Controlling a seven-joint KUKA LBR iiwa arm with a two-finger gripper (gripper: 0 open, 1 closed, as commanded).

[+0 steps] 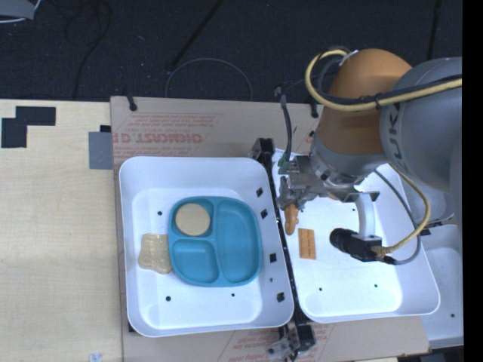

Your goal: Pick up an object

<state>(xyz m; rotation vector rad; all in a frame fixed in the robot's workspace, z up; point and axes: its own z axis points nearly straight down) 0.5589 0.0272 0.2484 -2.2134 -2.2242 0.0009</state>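
Note:
My gripper (290, 202) hangs over the left edge of the right bin (377, 292), close to the divider between the bins. A small elongated orange piece (290, 219) sits directly under the gripper's tip, touching or nearly touching it; I cannot tell whether it is gripped. A flat orange rectangular block (306, 243) lies on the bin floor just to the right of it.
The left bin (143, 308) holds a blue divided plate (226, 255) with a round tan disc (192, 219) in its upper left compartment. A pale beige lumpy piece (155, 253) lies against the plate's left side. The arm's grey body (423, 127) covers the right bin's back.

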